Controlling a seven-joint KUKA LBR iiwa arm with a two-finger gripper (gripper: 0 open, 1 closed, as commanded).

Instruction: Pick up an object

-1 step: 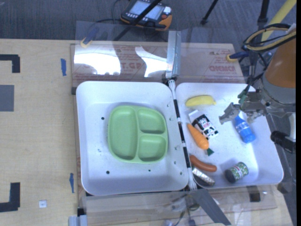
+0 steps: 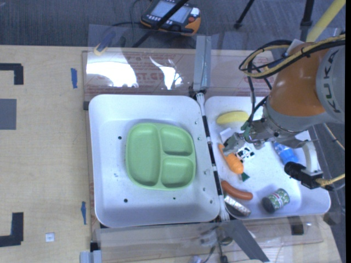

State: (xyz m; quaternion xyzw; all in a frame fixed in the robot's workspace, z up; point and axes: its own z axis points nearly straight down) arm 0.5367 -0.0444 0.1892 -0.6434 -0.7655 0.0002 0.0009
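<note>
Two white bins sit side by side on the bench. The left bin [image 2: 104,147] holds one green plate [image 2: 160,155] with three compartments, lying flat near the bin's middle. The right bin [image 2: 315,201] holds the loose items: one yellow banana [image 2: 232,117] near the far rim; one carrot [image 2: 233,160] with its green end pointing toward the near side; one small black-and-white toy [image 2: 246,153] touching the carrot; one sausage [image 2: 237,191] near the divider; one silvery object [image 2: 237,207] just beside the sausage at the near rim; one green-labelled can [image 2: 275,199] lying on its side; and one blue item [image 2: 286,153], partly hidden by the arm. The arm [image 2: 299,89] reaches in from the right, its orange band above the right bin and its wrist angled down and leftward. The gripper [image 2: 240,142] sits low over the carrot and toy, between the banana and the carrot. Whether its fingers are spread or closed cannot be told, and no object is visibly between them.
</note>
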